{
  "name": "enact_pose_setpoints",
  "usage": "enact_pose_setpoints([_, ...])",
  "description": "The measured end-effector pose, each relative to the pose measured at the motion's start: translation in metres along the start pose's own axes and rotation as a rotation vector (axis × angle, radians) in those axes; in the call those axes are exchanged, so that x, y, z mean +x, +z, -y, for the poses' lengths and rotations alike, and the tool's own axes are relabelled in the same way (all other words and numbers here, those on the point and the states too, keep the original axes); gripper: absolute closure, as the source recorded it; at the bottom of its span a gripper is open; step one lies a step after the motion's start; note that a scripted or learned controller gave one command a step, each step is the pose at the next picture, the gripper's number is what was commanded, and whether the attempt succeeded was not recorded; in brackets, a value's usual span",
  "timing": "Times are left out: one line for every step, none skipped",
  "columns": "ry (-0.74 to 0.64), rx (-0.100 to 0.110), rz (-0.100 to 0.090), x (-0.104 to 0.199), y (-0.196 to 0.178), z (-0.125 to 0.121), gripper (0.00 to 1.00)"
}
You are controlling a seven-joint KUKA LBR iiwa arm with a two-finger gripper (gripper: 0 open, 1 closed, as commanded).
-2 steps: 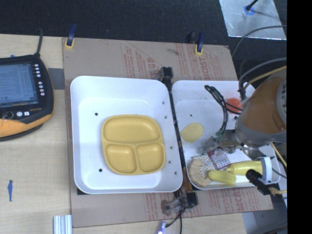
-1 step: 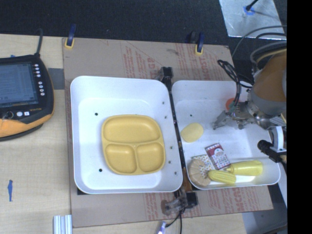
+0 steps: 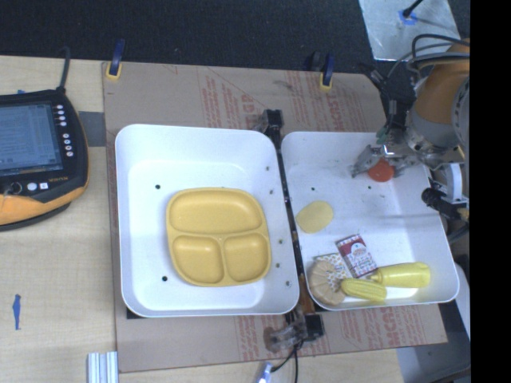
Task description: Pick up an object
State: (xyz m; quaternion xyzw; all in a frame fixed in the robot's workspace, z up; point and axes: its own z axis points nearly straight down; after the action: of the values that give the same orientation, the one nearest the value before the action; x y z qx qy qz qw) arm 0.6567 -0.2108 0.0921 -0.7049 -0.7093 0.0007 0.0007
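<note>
My gripper hangs over the far right part of the right bin, with its fingers spread apart. A small red round object lies on the bin floor right under and between the fingertips. Whether the fingers touch it I cannot tell. Nearer the bin's front lie a pale yellow disc, a red and white packet, a round tan cracker, a yellow corn cob and a yellow tube-shaped piece.
The left bin holds a yellow divided plate. A teach pendant rests on the bench at far left. Blue clamps grip the cardboard's back edge. Cables trail from the arm at right.
</note>
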Motion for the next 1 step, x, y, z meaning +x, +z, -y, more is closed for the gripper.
enact_pose_setpoints([-0.006,0.002,0.000,0.0003,-0.0108,-0.0003,1.00])
